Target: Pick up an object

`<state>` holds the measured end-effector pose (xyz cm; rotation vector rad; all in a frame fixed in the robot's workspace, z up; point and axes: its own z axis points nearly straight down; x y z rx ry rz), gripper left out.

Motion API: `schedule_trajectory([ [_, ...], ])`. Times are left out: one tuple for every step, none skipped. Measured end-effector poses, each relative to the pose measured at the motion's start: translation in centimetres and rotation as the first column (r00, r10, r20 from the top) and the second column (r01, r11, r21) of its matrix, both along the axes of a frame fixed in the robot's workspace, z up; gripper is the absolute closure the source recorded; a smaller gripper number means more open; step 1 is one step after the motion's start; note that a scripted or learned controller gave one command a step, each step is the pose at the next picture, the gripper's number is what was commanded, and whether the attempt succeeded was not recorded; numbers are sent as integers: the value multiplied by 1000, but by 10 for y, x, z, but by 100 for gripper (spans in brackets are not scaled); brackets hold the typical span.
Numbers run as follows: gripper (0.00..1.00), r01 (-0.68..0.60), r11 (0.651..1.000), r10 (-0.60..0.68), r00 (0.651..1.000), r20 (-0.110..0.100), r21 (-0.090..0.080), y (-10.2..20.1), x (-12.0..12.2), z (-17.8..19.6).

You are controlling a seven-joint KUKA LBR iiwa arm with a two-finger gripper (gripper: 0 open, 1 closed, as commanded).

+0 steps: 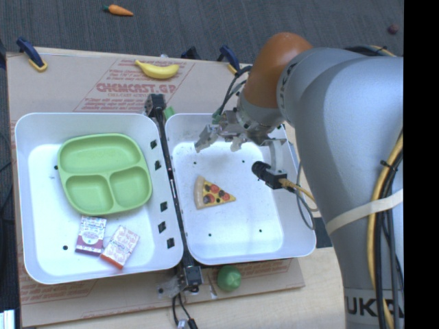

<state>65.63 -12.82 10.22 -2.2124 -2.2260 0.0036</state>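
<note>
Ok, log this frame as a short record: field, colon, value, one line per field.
left bin: green divided plate; two small snack packets near its front edge
right bin: pizza slice, lying flat
gripper: above the right bin's back edge, nothing between its fingers
outside bins: banana on the cardboard behind; green ball in front; carrot on the floor

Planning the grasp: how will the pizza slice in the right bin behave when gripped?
The pizza slice lies flat in the right bin, so fingers may slide over it. It looks like a stiff, light toy, likely to skid when pushed rather than roll.
</note>
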Motion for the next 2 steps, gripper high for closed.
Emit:
schedule_trajectory([
  [100,-2,1000,2,1000,-1,1,0,0,11],
  [0,-2,1000,2,1000,-1,1,0,0,11],
])
